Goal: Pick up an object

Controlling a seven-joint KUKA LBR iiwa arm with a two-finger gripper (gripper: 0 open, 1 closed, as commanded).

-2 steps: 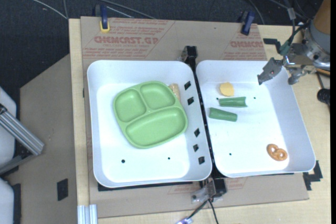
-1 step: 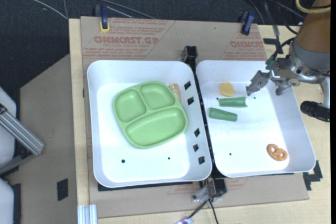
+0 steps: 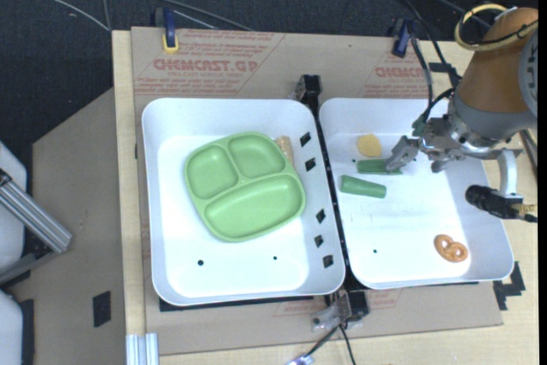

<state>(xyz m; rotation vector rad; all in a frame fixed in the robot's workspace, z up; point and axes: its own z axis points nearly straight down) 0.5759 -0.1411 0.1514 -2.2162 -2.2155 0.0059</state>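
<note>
Green block (image 3: pixel 363 186) lay in the right bin (image 3: pixel 479 269), near its left wall. Yellow piece (image 3: pixel 369 145) sat just above it; pretzel (image 3: pixel 450 249) well apart, near the bin's lower right corner. Gripper (image 3: pixel 419 156) hung over the right bin's upper middle, fingers apart, nothing between them, though the far finger looked blurred. Left bin (image 3: pixel 171 269) held a green divided plate (image 3: pixel 245 185).

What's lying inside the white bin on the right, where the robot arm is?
The right bin holds a green stick-like piece, a small yellow lump and a pretzel-like orange piece. The gripper and arm cover the bin's upper right part.
</note>
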